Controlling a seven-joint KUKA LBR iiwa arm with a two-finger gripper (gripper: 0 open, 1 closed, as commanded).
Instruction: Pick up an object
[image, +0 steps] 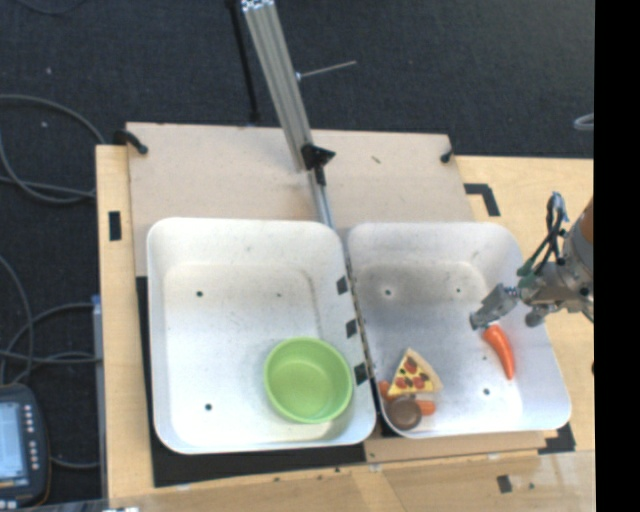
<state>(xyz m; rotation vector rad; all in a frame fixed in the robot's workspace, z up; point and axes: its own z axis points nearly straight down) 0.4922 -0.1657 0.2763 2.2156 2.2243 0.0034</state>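
Nearest the camera, at the front of the bins, sit a green bowl (308, 378) in the left bin (200, 260) and a small cluster in the front-left corner of the right bin (430, 250): a pizza slice (413, 373) leaning over a brown round piece (405, 412).

Further right in that bin lies a carrot (501, 350), the likeliest thing to pick up. Its long axis runs on a slant, with its top end toward the gripper and its tip pointing to the bin's front right. The gripper (510, 307) hangs just above and behind that top end, reaching in from the right. One grey finger (488, 306) points down-left almost onto the carrot's top; whether it touches cannot be told. The fingers look parted, with nothing seen between them, so the carrot is not held.

By my judgement, the move turns on this offset: the carrot's body lies toward the front of the fingers, so they would need to shift along its length and straddle it across the narrow width.
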